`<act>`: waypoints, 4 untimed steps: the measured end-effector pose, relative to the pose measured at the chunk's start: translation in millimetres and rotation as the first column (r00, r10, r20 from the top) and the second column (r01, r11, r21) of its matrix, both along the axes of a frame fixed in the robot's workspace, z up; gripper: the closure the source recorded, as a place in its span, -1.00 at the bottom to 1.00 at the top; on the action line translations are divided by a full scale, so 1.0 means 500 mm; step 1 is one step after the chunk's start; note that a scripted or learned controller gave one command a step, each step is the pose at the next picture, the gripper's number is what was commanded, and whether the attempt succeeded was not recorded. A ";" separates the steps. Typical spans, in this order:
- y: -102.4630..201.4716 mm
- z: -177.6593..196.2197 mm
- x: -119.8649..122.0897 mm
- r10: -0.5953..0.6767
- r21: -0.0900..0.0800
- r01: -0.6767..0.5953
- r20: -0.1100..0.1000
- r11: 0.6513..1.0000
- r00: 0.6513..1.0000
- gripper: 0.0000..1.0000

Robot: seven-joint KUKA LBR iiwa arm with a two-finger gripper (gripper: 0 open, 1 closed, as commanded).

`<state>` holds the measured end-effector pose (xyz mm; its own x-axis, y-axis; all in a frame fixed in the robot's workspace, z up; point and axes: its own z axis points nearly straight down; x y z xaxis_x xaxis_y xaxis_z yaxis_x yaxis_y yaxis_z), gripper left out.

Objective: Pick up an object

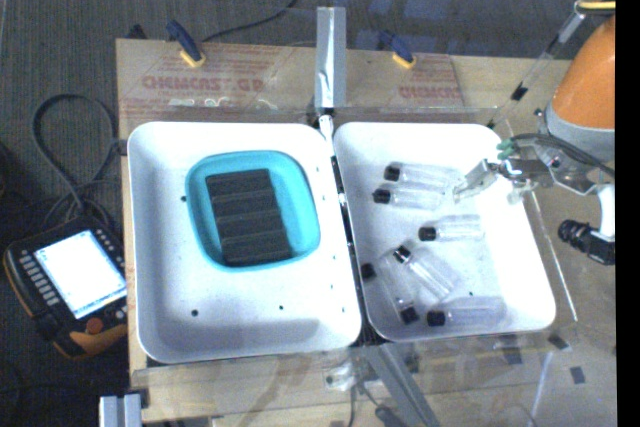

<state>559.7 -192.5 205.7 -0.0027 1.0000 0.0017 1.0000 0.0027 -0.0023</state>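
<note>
Several clear vials with black caps lie scattered in the right bin (520,260). Two of them, vial (418,177) and vial (408,198), lie side by side near the bin's far left. Another vial (455,230) rests in the middle, a further vial (425,272) lies slanted below it, and one more vial (468,315) sits near the front edge. My gripper (482,175) hangs over the far right part of this bin, pointing left, just right of the upper two vials. I see nothing held in it.
The left bin (160,295) holds a blue tray (255,205) with a black ribbed block inside. A tablet (70,275) with cables lies on the floor at left. Blue clamps (185,43) hold the board behind the bins.
</note>
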 end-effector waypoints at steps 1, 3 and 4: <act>0.071 -0.220 0.011 -0.051 -0.001 0.051 0.001 0.999 0.999 -1.00; 0.015 -0.208 0.131 -0.154 -0.010 0.154 -0.002 0.988 0.988 1.00; 0.014 -0.208 0.131 -0.154 -0.011 0.154 -0.002 0.988 0.988 -1.00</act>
